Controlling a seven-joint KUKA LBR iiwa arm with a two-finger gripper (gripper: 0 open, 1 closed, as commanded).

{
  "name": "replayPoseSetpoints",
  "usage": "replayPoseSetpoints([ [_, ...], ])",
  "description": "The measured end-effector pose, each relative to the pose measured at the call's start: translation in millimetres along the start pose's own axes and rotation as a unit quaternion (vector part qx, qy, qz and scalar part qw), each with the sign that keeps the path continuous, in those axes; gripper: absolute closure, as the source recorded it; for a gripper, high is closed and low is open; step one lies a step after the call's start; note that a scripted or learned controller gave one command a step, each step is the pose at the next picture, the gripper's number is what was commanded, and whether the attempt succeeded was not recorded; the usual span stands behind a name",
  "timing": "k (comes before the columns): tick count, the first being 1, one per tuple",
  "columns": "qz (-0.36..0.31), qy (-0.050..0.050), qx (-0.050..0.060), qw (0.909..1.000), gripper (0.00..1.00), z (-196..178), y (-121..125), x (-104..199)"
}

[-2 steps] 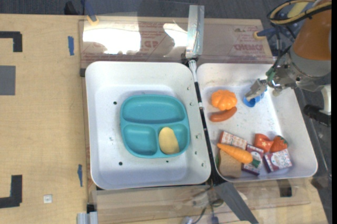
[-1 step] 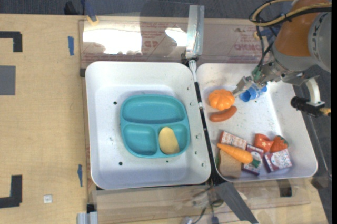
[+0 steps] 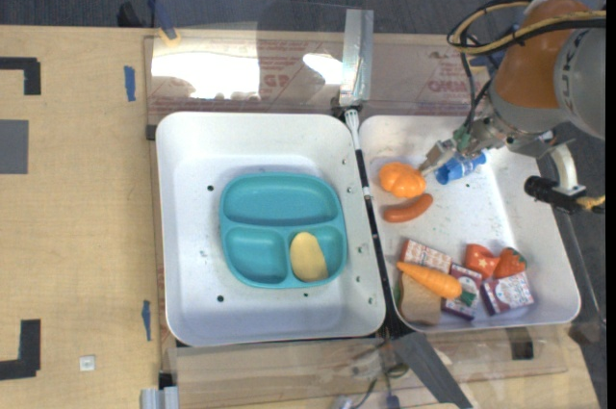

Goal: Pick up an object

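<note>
The right bin [image 3: 539, 234] holds several toy foods. An orange pepper-like piece [image 3: 399, 178] and a red-orange sausage [image 3: 408, 208] lie at its left. A small blue object [image 3: 459, 168] lies near the bin's back. My gripper [image 3: 452, 150] is low over the back of this bin, right above and touching or almost touching the blue object. Whether it holds the blue object is not visible. The grey arm with its orange band [image 3: 539, 61] comes in from the upper right.
At the front of the right bin lie a carrot [image 3: 431, 280], red fruit pieces [image 3: 481, 258], small packets [image 3: 508, 292] and a bread slice [image 3: 418, 303]. The left bin [image 3: 183, 205] holds a teal divided plate [image 3: 279, 205] with a yellow potato-like piece [image 3: 308, 256].
</note>
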State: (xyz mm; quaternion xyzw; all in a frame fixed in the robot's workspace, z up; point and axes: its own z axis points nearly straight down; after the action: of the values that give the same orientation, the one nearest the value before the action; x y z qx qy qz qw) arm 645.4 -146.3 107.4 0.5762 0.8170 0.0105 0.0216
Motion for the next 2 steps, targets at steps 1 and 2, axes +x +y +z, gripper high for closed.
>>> replayPoseSetpoints([
  [1,-0.027,0.007,0.013,0.9995,0.0,14,-8,17],
  [2,-0.067,0.006,0.018,0.9976,0.0,16,-17,46],
])
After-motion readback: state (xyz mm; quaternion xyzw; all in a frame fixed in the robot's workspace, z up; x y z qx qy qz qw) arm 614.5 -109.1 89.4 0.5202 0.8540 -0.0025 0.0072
